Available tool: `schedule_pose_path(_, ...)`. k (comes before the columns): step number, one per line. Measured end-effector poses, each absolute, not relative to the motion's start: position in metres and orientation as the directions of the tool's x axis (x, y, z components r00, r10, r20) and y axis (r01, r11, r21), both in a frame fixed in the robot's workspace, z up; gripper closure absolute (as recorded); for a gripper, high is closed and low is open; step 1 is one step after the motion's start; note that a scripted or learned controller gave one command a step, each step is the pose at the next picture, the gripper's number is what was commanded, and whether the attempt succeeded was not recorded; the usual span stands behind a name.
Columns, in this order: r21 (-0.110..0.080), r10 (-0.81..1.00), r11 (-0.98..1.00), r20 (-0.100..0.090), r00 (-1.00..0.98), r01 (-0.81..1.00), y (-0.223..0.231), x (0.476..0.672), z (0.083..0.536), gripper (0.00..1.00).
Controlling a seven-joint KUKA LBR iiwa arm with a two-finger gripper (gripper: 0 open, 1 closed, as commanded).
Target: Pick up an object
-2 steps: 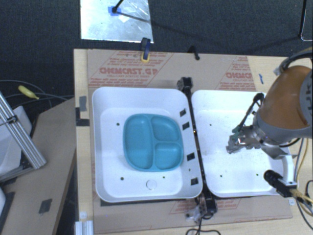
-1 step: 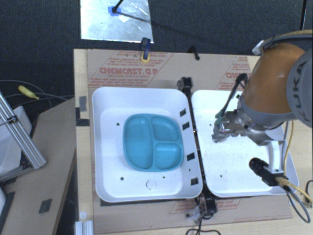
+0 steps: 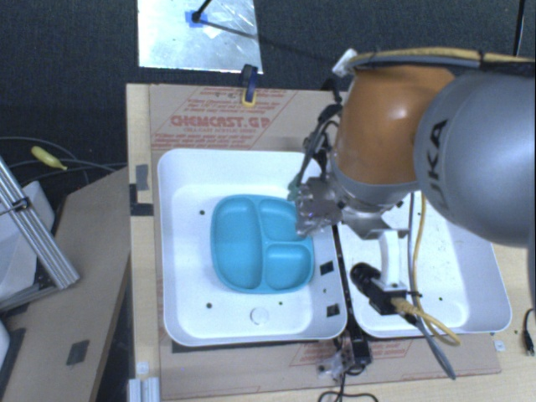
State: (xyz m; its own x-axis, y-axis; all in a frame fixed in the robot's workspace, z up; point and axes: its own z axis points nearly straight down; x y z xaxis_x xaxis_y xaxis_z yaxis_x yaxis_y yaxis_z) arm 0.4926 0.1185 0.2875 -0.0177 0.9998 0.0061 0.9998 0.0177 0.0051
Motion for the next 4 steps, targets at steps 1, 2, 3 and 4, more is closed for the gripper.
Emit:
schedule_pose_path(1, -0.006, 1.0, 0.006, -0.001, -0.006, 1.0, 0.139, 0.521, 0.165, 1.0)
schedule_pose_path(2, 0.021, 1.0, 0.004, 0.005, -0.004, 1.0, 0.128, 0.543, 0.372, 1.0)
schedule_pose_path(3, 0.018, 1.0, 0.008, 0.007, -0.008, 1.0, 0.158, 0.54, 0.507, 1.0)
schedule_pose_path(4, 0.004, 1.0, 0.014, 0.005, -0.014, 1.0, 0.24, 0.506, 0.537, 1.0)
